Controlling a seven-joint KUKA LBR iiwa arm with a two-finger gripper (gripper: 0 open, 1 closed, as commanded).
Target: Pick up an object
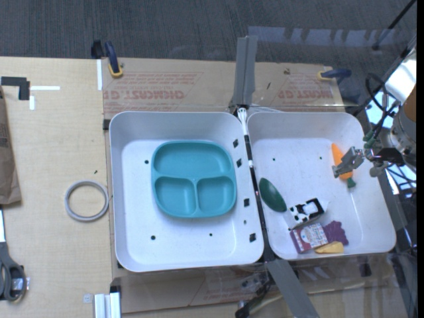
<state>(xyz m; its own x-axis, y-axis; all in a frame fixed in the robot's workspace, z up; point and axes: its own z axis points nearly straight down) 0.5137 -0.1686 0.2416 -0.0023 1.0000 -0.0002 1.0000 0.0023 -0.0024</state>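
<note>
Right bin (371, 197) edge: fingers (349, 165) perhaps overlapping a half-hidden orange object (337, 153).

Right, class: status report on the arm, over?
Hand low at right bin's far right side. Orange carrot-shaped toy beside it. Nothing seen held.

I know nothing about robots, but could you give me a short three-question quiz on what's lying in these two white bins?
1. True or false: the teal plastic divided plate lies in the left shallow white bin.
2. Which item lies nearest the divider between the bins? A) dark green rounded piece B) purple crinkled wrapper C) orange carrot-shaped toy
3. Fill in: the arm's tool hovers over the ___ bin.

Key: 1 true. 2 A. 3 right; the tool sits near the orange carrot-shaped toy, at the far right side of the right shallow white bin.
</note>
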